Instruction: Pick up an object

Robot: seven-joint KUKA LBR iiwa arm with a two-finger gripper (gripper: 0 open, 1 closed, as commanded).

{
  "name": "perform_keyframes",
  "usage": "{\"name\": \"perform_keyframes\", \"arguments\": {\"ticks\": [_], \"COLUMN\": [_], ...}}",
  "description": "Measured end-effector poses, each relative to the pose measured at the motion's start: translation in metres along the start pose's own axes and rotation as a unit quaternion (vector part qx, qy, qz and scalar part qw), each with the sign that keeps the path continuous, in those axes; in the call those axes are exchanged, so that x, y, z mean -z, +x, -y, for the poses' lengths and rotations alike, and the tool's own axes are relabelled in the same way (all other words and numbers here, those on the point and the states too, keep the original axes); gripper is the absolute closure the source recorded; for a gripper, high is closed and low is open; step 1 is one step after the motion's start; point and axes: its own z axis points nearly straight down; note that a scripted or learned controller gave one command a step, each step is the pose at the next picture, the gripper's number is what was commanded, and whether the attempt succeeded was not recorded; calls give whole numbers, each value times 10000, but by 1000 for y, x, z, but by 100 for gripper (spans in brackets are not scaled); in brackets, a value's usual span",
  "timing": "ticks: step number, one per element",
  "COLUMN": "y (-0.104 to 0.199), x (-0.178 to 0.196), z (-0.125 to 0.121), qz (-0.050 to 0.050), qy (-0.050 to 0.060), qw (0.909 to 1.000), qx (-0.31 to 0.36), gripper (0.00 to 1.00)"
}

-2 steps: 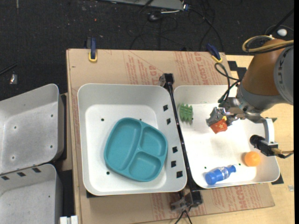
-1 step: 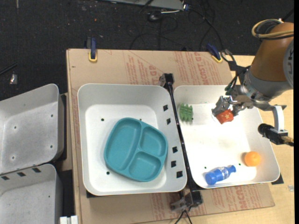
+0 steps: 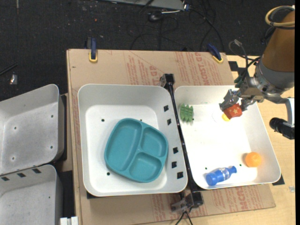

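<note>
The claw (image 3: 233, 106) hangs over the far right part of the right bin (image 3: 267, 139), at the end of the grey arm (image 3: 276, 74) that comes in from the right. Its fingers are drawn in narrow around a small red block (image 3: 233, 111), which sits between them with a yellow bit showing at its lower left edge. The block seems to be lifted clear of the bin floor, though the slanted view makes that hard to judge.

Left of the claw, near the wall between the bins, lies a green toy (image 3: 187, 113), well apart from the fingers. Below the claw and a little right, near the front of the same bin, sits an orange ball (image 3: 253, 159). Just left of the ball lies a blue bottle (image 3: 219, 175) on its side, cap end pointing toward the ball. None of these touches the claw.

Far to the claw's left, the left bin (image 3: 89, 125) holds a teal tray (image 3: 136, 150) with three compartments, lying flat. Both bins rest on a brown board (image 3: 140, 64) on the tabletop.
</note>
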Motion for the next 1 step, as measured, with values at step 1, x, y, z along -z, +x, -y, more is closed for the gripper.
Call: {"name": "perform_keyframes", "arguments": {"ticks": [1], "y": [55], "x": [5], "z": [-1], "qz": [-16], "qy": [23], "qw": [10000], "qx": [25], "gripper": [100]}}
